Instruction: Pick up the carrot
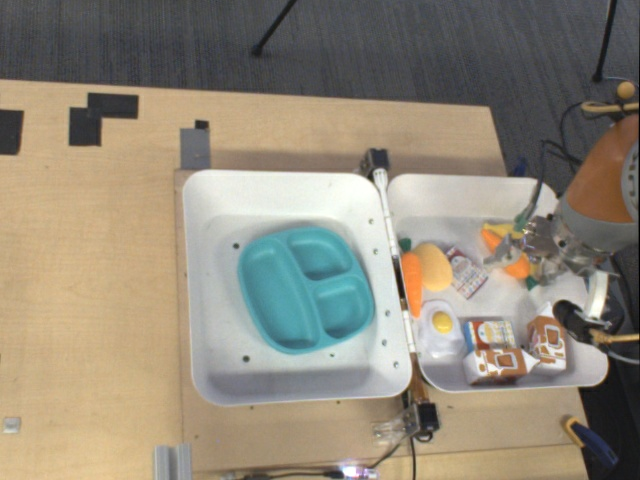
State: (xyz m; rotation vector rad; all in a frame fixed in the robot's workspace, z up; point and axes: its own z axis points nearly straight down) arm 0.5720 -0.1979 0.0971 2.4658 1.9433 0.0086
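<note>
The carrot (411,283) lies well left of the gripper (530,253) against the right bin (450,193) wall nearest the divider — long axis running near-to-far. Gripper hovers beside an orange piece (495,236); its grip state cannot be determined — nothing confirmed held.

cam: single, fixed overhead | slanted down | both bins (290,193) framed | arm (600,183) enters right

Arm (605,183) at right, pincer (528,251) low
</note>
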